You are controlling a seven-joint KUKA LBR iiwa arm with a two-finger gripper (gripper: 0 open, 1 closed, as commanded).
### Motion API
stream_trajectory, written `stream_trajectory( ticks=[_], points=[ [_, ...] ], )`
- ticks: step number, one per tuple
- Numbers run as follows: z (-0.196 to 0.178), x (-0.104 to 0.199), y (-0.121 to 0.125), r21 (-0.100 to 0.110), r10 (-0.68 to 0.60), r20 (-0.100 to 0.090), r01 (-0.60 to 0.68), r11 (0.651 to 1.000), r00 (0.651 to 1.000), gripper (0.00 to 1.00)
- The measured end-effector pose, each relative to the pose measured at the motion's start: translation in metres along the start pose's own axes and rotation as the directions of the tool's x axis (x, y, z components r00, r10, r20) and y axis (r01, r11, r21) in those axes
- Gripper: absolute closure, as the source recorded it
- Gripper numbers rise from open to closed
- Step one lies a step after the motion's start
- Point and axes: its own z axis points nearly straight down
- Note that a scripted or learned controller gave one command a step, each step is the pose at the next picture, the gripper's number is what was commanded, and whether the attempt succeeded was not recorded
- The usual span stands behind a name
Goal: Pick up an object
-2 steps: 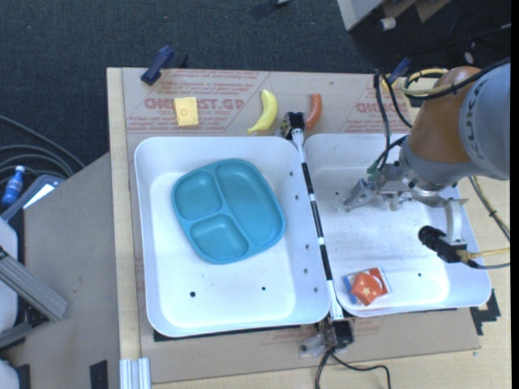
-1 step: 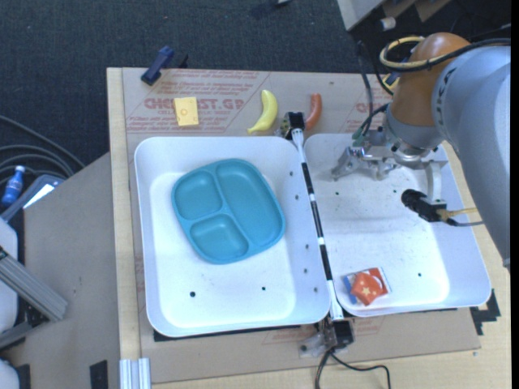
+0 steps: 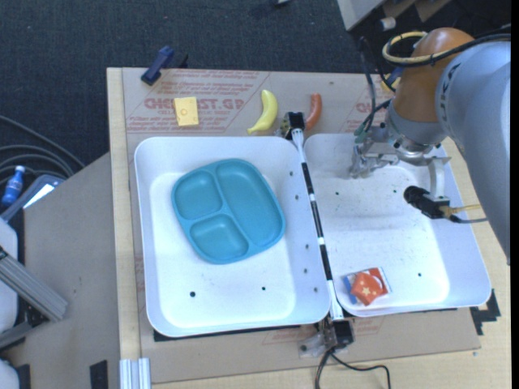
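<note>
The claw (image 3: 366, 162) hangs low over the rear part of the right bin (image 3: 422, 254), beneath the orange band (image 3: 422, 83) of the grey arm (image 3: 478, 96). Its tips are small and blurred against the white floor, so whether it is apart or together cannot be told; nothing is visible in its grip. A black part (image 3: 423, 200) with a cable projects just to its right.

One object lies in this bin: a red-and-orange packet (image 3: 367, 286) at the front left corner, well apart from the claw. The left bin (image 3: 162, 290) holds one blue divided plate (image 3: 228, 210) with three compartments.

Behind the bins, on the cardboard-covered desk (image 3: 211, 96), lie one banana (image 3: 263, 112), one orange-red sausage-shaped item (image 3: 313, 110), one yellow square (image 3: 186, 113) and one dark blue object (image 3: 157, 65). Dark carpet (image 3: 81, 23) surrounds the desk; cables (image 3: 32, 148) run at the left edge, partly cut off.
</note>
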Motion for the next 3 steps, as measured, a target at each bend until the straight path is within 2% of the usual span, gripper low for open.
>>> stream_trajectory(
  ticks=[1, 2, 3],
  points=[
    [0.000, 0.000, 0.000, 0.000, 0.000, 0.000, 0.000, 1.000, 1.000, 0.00],
    [-0.010, 0.000, 0.001, -0.002, -0.001, 0.001, 0.001, 1.000, 1.000, 1.00],
    [-0.010, 0.000, 0.000, -0.001, -0.001, 0.001, 0.001, 1.000, 1.000, 0.00]
  ],
)
